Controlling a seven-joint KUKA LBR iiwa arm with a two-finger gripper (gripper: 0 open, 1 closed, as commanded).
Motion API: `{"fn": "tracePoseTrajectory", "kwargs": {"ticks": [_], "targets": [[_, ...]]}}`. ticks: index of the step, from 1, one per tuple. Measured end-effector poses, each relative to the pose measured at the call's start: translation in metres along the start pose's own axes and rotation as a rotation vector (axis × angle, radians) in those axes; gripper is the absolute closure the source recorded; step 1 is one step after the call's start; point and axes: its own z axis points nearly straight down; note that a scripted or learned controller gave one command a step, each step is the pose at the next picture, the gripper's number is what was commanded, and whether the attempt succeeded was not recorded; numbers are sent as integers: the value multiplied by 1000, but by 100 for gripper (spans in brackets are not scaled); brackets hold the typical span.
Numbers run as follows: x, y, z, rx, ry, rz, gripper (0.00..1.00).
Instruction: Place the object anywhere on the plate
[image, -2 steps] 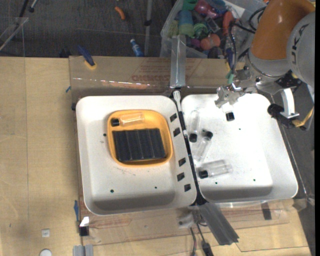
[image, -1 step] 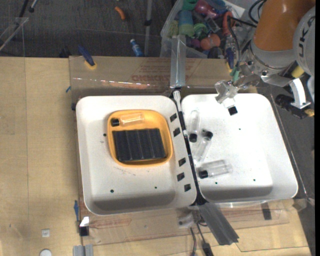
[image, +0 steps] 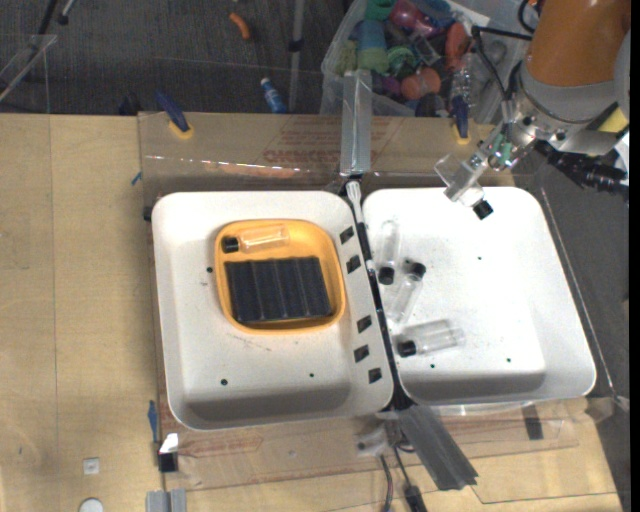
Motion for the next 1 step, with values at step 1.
{"fn": "tracePoseTrajectory", "kwargs": {"ticks": [1], "targets": [[-21, -19, -10, 0, -1, -32, 100]]}}
